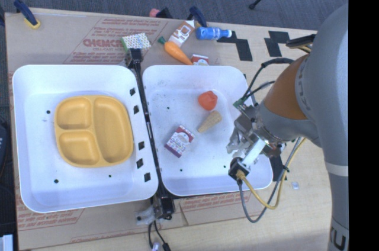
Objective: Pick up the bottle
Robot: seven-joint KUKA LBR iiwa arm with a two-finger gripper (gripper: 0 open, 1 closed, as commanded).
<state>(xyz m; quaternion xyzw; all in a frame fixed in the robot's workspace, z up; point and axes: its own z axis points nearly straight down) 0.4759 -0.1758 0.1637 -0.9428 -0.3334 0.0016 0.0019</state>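
Faintly, "CHEMCH…" on cardboard

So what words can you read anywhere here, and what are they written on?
"CHEMC...": red print on the brown cardboard sheet under the white bins; the rest is cut off.
Smaller red lines below it: too blurred to read.
Small red-and-white carton in the right bin: print too small.
Labels on the white bottle and blue bottle: unreadable.

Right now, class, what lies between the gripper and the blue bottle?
In the camera view, the red tomato lies roughly between the gripper and the blue bottle.
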